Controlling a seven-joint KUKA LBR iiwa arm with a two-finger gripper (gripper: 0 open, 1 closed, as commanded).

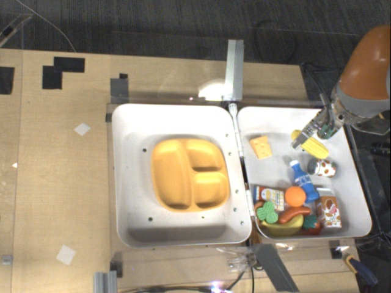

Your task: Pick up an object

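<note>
The gripper [317,133] stands low over the upper part of the right bin [357,182], directly above a yellow corn-like toy [316,146]. Whether the fingers are spread or closed cannot be told at this resolution, and nothing is visibly held between them.

The yellow toy lies flat on the bin floor, apart from the wedge of toy cheese [261,146] to its left and just above a small white-and-red item [325,168]. Its long axis runs diagonally, from upper left to lower right in the camera view; which end is the tip cannot be determined.

Judged from appearance, the toy is light, rigid moulded plastic, somewhat slick and not fragile. A hold across its short width, near mid-length, appears soundest; a grip toward either end risks it pivoting or slipping out.

The left bin [131,163] contains a yellow divided tray [186,173].
</note>
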